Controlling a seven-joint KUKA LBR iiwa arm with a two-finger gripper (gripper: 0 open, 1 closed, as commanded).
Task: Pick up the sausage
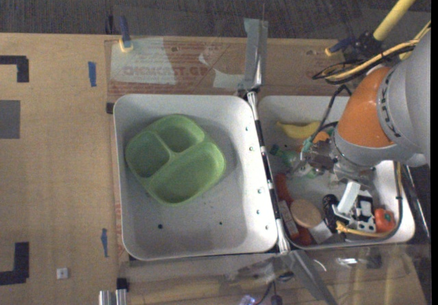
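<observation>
The sausage (283, 192) looks like a reddish-brown long piece lying along the left wall of the right bin (405, 228), partly hidden among other toys. My gripper (308, 161) hangs low over the middle of that bin, just right of and slightly beyond the sausage. The grey and orange wrist covers much of what lies beneath it. I see nothing clearly held in the gripper.
A yellow banana (299, 130) lies at the back of the right bin. A tan round disc (306, 213) and a red-orange toy (384, 218) sit near the front. The left bin (137, 228) holds a green divided plate (175, 158).
</observation>
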